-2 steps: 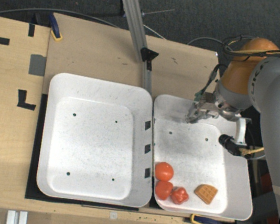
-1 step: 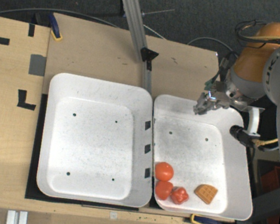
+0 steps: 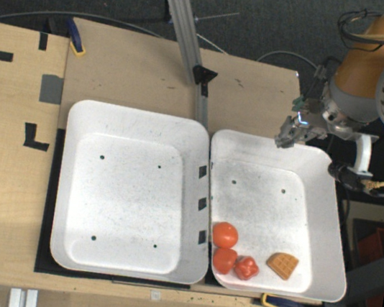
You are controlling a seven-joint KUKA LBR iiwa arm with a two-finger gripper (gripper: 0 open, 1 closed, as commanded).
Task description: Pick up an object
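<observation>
step: reach | pincer (image 3: 287,137): at right bin's (image 3: 330,201) 12 o'clock rim, can't tell whether open or closed, view too small | targets: two tomatoes (image 3: 225,235), pepper (image 3: 246,268), waffle (image 3: 283,265) at 6 o'clock | you: choose the waffle, it sits apart; descend straight.

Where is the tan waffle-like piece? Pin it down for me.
The tan waffle-like piece lies in the right bin, near its front right corner, just right of the red pepper-like piece.

Single fixed cam, overhead, slanted down, both bins (image 3: 203,187) in view, arm (image 3: 382,64) entering right
</observation>
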